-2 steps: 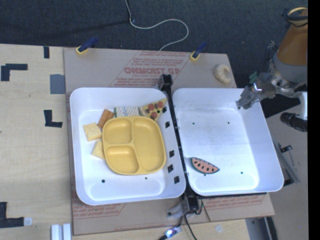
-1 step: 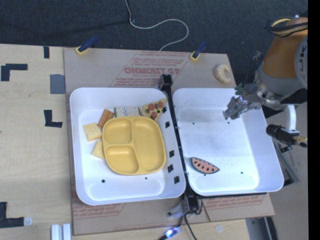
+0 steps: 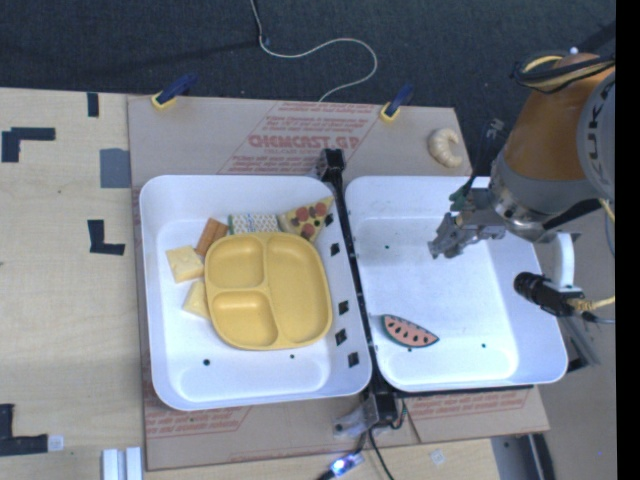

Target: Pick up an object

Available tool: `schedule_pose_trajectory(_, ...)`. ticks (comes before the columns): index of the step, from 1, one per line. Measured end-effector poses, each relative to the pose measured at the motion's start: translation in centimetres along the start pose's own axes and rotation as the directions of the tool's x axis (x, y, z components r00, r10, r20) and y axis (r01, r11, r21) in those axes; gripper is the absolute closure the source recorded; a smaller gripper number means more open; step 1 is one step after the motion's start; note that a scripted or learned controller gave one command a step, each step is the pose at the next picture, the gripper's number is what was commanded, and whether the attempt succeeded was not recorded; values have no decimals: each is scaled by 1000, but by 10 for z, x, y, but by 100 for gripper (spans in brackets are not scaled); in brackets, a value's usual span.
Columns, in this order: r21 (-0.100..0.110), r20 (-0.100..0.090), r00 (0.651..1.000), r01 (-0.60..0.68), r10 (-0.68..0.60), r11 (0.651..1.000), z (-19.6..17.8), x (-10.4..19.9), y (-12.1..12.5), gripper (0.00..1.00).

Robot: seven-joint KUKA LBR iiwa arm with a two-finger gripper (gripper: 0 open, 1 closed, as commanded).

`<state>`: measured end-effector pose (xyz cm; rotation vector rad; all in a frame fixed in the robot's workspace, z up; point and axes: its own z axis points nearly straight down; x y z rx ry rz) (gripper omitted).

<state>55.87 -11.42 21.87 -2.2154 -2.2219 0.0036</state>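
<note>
Camera view, looking down at a slant. Surface (image 3: 60,268): pale wood with a cardboard sheet under two white bins set side by side.

Arm (image 3: 555,118): grey with an orange band, reaching in from the right, wrist over the upper part of the right bin (image 3: 500,368).

Left bin (image 3: 160,268): crowded. A yellow divided plate (image 3: 268,290) sits in the middle; cracker-like pieces (image 3: 186,264) lie just beside its left edge, and a pizza-like slice (image 3: 308,218) touches its upper right rim.

Right bin: one item, a watermelon slice (image 3: 408,332), lying flat near the lower left corner, close to the wall shared by the bins.

Gripper (image 3: 452,240): dark, hanging above bare bin floor in the upper middle of the right bin. Nothing visible between the fingers. Whether they are spread or closed: cannot tell, too dark and small.

Outside the bins: a small tan lump (image 3: 448,146) on the cardboard above the right bin.

Judged step: approach, before any grasp. The watermelon slice looks the likeliest target, being alone and unobstructed. It lies well apart from the gripper, down and to the left in this view. The next move calls for travel toward that corner, a descent low enough to catch a flat piece, and care with the nearby wall.
</note>
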Motion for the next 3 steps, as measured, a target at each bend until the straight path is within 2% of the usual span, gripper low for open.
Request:
schedule_pose_trajectory(1, 0, 0, 1000, 1, -1, 1000, 8, 44, -19, 100)
schedule_pose_trajectory(2, 1, -1, 1000, 1, -1, 1000, 6, 87, -52, 100)
schedule_pose_trajectory(3, 1, -1, 1000, 4, -4, 1000, 7, 142, -74, 100)
